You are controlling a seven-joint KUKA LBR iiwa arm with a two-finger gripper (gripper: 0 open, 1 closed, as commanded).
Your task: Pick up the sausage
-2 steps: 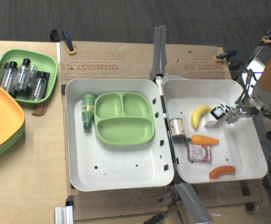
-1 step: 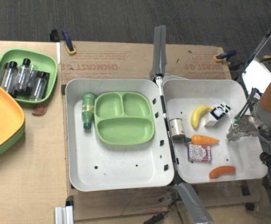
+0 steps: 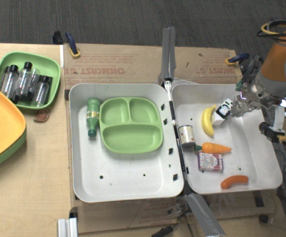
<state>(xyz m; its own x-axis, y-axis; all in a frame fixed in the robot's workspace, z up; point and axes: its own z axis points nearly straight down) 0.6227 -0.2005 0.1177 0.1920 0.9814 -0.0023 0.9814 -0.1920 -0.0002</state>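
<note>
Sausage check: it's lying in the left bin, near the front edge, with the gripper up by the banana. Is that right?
Not quite. The camera view shows the sausage in the right bin, not the left one. The rest holds: it lies near the front edge, and the gripper is up by the banana.

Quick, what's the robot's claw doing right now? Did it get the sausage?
Gripper: over the right bin by the banana; open or shut cannot be told.
Sausage: lying in the right bin's near corner, apart from the gripper, not picked up.
</note>
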